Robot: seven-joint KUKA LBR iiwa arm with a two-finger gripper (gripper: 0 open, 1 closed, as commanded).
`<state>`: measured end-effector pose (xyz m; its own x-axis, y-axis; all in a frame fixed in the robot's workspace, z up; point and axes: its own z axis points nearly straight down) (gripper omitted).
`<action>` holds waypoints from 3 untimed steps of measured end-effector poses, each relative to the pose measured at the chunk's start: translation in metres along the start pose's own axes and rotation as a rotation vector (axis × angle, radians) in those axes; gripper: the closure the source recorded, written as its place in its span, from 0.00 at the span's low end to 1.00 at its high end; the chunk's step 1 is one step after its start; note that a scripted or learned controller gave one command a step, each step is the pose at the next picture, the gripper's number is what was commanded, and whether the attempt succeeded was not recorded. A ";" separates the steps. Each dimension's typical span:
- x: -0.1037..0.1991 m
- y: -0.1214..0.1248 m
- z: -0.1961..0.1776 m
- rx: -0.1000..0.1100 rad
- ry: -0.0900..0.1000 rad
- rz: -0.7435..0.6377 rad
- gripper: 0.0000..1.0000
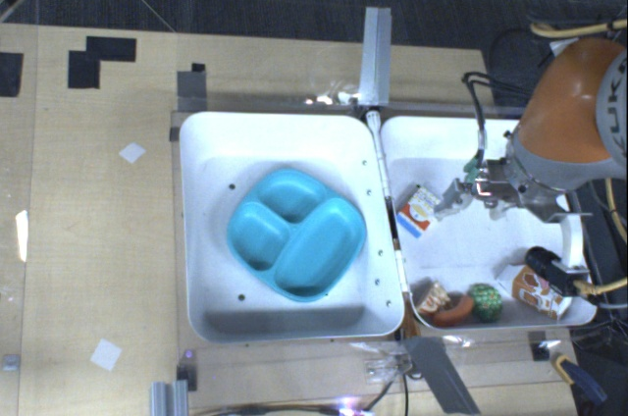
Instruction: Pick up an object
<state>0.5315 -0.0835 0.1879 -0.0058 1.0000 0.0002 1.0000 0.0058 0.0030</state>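
On my screen, the wooden worktop (88,237) carries two white bins side by side. The left bin (211,159) holds a blue three-section dish (296,233) at its centre. In the right bin (442,149), a small white, red and blue carton (418,210) lies at nine o'clock, with the end effector (459,196) just beside it at three o'clock; I cannot tell its state. A brown item (444,302), a green ball (486,302) and a brown-and-white carton (538,292) line the six o'clock edge.

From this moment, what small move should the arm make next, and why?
Probably ease the hand left and down onto the small white carton: it lies just beside the hand in the right bin, apart from the other items along the near wall.
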 end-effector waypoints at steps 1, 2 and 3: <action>-0.035 -0.045 0.068 0.002 0.000 0.033 0.00; -0.118 -0.042 0.099 -0.008 -0.005 -0.258 0.00; -0.020 0.017 0.062 -0.003 -0.002 -0.652 0.00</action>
<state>0.5493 -0.1037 0.1260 -0.6114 0.7913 -0.0042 0.7913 0.6115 0.0051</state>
